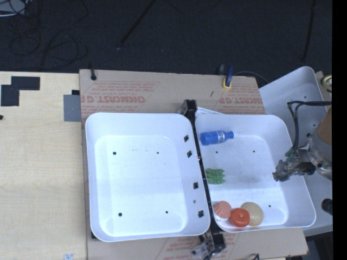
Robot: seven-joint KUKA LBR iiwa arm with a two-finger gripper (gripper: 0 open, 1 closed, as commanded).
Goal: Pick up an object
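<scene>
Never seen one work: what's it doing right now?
Gripper over right bin's right edge, holding nothing. Blue bottle, green piece, three round items lie untouched. Nothing blocking.

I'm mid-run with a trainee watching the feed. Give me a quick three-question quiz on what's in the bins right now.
1. True or false: the blue bottle lies on its side in the right bin.
2. Which thing lies nearest the divider between the bins, about halfway down the right bin? A) the green object B) the red round object C) the beige round object
3. Fill in: the gripper is over the right bin's ____ edge as the camera sees it.

Key: 1 true. 2 A. 3 right.
</scene>
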